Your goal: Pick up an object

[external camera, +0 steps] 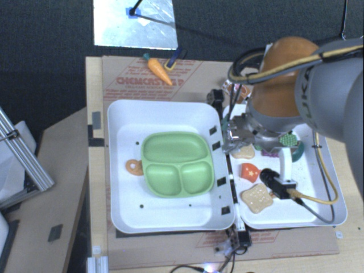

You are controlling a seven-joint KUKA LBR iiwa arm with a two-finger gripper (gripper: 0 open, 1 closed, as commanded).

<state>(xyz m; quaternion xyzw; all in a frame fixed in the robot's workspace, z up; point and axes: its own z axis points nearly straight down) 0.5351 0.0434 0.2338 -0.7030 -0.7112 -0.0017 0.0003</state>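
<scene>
Right bin (335, 209), pick stock: toast piece (257, 198), red piece (249, 172) and pale piece (244, 152) are lying loose for grasping; the arm (284, 90) is hanging over them, jaws' state impossible to tell; left bin (122, 118) is holding a green tray (176, 164).

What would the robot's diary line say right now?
arm: low over right bin | gripper: by left wall, near pale toast piece | left bin: green tray, pretzel | carrot: outside bins
</scene>
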